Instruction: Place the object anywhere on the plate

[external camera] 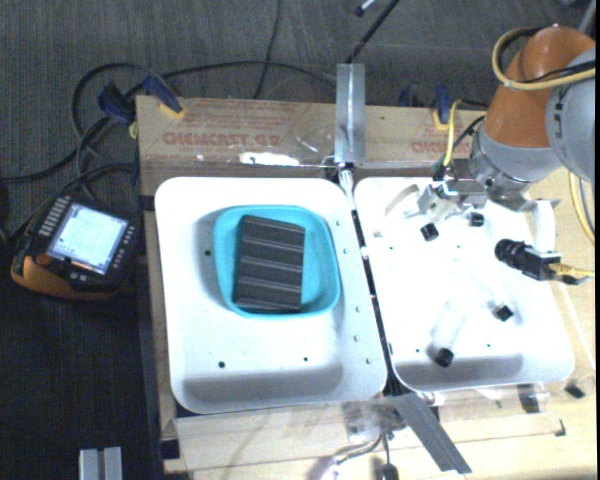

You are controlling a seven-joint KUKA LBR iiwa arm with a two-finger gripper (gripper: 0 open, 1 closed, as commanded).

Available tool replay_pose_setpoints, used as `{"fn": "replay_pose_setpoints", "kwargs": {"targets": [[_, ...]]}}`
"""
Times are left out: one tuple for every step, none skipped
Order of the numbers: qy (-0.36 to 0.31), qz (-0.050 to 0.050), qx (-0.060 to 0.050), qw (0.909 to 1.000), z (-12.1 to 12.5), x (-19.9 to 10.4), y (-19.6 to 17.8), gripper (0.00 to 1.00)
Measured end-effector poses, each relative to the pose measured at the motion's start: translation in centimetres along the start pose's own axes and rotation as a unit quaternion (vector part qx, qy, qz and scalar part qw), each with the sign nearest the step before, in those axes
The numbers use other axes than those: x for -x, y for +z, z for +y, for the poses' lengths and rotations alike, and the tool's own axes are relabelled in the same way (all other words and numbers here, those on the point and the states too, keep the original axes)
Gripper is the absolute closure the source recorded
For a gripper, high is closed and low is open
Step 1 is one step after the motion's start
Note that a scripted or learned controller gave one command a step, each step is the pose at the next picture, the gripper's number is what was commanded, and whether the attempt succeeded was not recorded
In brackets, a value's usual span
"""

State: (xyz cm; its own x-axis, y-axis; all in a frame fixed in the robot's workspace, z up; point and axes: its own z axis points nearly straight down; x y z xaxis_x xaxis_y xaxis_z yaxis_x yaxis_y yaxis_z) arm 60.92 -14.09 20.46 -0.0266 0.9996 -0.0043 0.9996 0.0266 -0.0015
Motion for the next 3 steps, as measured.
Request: {"fn": "replay_pose_setpoints", "kwargs": {"targets": [[0.000,0.000,0.000,1.0000,0.0,0.0,0.0,0.00],[0.076,0.001,-0.001,0.9971,-7.5,3.3,3.3,0.00],[0.120,0.002,-0.001,0.9928,-11.8,-2.0,2.1,0.00]]}}
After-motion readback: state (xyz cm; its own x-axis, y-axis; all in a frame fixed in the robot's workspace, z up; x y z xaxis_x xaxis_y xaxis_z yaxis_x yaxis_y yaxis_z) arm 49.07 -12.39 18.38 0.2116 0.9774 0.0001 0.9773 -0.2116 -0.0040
